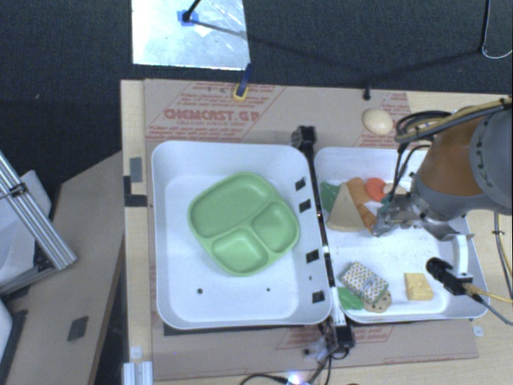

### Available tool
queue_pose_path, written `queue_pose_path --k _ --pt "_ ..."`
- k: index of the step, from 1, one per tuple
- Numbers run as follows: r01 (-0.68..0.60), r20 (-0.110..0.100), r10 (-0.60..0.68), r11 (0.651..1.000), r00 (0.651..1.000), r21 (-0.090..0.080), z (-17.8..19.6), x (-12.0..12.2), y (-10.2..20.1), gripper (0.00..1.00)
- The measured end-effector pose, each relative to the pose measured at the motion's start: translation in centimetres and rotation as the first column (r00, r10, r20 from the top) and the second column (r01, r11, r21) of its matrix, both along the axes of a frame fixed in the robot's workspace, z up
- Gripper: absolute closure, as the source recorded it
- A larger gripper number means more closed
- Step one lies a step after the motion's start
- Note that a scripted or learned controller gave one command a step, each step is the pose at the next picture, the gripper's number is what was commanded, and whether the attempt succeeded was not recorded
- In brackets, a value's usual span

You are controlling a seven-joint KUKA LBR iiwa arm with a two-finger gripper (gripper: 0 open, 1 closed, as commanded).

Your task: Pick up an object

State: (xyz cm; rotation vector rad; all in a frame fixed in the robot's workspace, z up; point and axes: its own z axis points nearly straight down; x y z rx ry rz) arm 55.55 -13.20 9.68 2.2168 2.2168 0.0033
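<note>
Overhead, cardboard-covered bench [216, 107] on dark carpet [64, 70], two white bins [172, 239]; silver sheet [160, 22] beyond; jaws' state unclear

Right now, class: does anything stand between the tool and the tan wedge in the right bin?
Nothing visible does. The tool sits low in the right bin, right beside the tan wedge, with orange pieces close by. The patterned block and yellow cube lie nearer the front, off that path.
</note>
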Motion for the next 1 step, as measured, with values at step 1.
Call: queue_pose_path --k 1 --pt "-0.004 -0.001 0.004 1.000 1.000 0.002 4.77 0.75 -0.64 1.00"
